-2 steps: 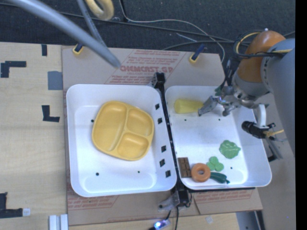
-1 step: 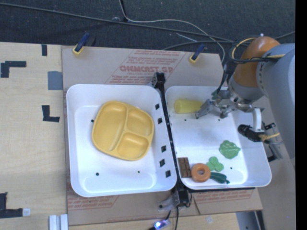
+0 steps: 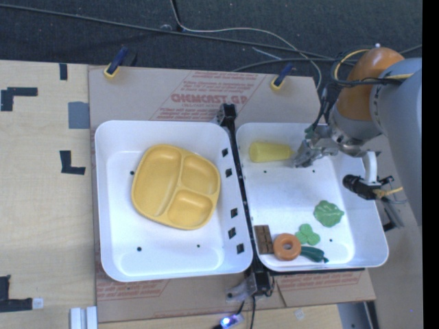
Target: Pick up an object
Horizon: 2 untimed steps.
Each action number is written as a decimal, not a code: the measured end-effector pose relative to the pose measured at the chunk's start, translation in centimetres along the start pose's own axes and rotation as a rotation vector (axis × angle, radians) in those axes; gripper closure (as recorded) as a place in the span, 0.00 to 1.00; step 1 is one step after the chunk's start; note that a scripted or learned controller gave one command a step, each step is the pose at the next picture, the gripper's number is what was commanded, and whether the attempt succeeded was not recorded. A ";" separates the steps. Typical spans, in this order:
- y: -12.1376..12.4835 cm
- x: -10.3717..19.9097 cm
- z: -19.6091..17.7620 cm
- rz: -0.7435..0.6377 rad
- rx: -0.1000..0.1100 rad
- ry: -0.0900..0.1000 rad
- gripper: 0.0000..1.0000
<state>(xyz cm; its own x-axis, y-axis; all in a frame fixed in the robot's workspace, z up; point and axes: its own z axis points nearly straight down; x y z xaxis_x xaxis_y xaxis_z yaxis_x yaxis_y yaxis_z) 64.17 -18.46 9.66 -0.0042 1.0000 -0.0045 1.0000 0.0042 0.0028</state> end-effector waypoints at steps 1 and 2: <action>-0.5 0.6 -5.9 0.002 -0.001 0.004 1.00; -0.5 1.3 -12.0 0.002 -0.002 0.003 1.00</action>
<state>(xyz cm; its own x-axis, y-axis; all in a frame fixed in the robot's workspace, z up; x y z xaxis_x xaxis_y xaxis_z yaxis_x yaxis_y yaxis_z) 63.62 -17.06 21.67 -0.0024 1.0000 -0.0012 1.0000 0.0024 0.0048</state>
